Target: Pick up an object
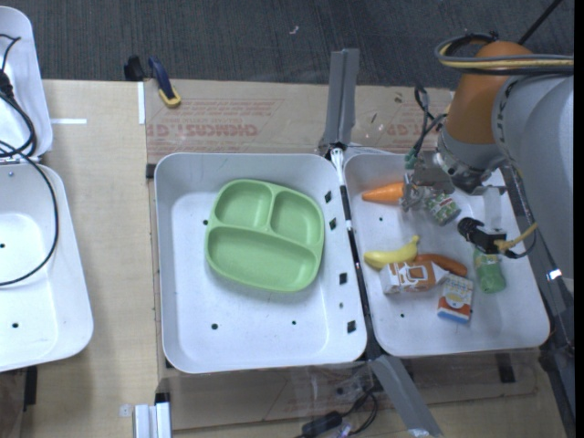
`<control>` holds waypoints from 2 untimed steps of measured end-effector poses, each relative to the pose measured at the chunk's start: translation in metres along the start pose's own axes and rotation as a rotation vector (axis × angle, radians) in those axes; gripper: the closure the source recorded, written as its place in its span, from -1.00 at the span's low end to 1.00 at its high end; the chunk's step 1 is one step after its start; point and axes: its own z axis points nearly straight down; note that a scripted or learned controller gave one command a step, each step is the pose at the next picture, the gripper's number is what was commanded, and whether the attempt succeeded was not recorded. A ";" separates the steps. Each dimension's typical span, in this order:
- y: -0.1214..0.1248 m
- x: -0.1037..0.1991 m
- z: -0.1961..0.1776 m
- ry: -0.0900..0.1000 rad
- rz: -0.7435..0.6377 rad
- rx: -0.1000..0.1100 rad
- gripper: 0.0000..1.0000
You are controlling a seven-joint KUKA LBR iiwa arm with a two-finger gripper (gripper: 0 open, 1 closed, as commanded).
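Camera view, near edge first: a small carton (455, 300) lies in the right bin (511, 331), below the pincer (422, 192) and slightly to its right. Just left of that carton sits a second, orange-and-white carton (409, 278), with a banana (391, 255) against its upper left and a sausage (445, 264) against its upper right. A green object (490, 274) lies at the right, under a black part of the arm. Higher up, the pincer hangs low at the bin's back; whether it is open or closed cannot be made out. A carrot (384, 192) lies just to its left, a green-labelled can (443, 209) just to its lower right. Well to the pincer's left, the left bin (182, 318) holds a green tray (265, 235).
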 end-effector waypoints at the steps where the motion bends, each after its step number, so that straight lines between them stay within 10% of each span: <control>1: 0.000 0.000 0.000 0.000 0.000 0.000 -1.00; 2: 0.000 0.000 0.000 0.000 0.000 0.000 -1.00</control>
